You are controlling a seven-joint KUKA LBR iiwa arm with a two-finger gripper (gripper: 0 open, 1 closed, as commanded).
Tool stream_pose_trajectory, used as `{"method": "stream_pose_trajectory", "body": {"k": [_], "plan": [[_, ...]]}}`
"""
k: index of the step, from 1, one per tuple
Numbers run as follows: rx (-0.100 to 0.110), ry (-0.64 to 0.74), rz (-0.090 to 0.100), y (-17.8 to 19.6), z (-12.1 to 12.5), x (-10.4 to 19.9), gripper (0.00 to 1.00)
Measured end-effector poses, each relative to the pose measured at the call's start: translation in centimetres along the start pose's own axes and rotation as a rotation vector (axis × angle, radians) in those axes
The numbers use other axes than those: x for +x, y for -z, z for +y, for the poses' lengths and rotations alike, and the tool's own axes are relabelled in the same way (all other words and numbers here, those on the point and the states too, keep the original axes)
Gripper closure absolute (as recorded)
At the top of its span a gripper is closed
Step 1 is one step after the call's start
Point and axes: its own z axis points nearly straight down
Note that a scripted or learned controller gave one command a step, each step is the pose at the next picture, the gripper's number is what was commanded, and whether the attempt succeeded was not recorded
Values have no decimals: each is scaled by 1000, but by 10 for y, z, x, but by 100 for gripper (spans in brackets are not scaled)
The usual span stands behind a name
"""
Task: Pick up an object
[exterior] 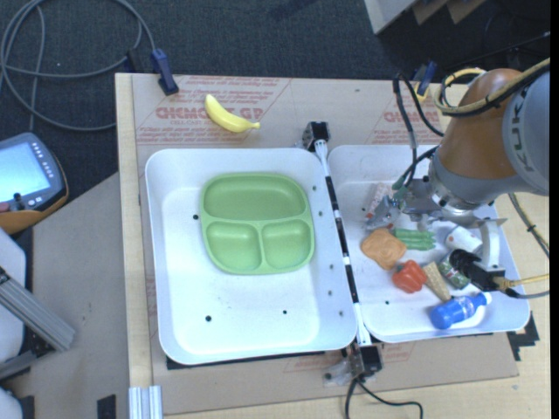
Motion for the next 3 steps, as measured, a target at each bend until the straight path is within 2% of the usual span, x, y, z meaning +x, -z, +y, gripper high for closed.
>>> {"method": "stream_pose_trajectory", "body": {"k": [1,2,3], "plan": [[-13,1,-3,-50,6,-6,0],[-4,1,-1,-54,34,-1,0],[-4,2,-2,-54,73,-14,0]]}}
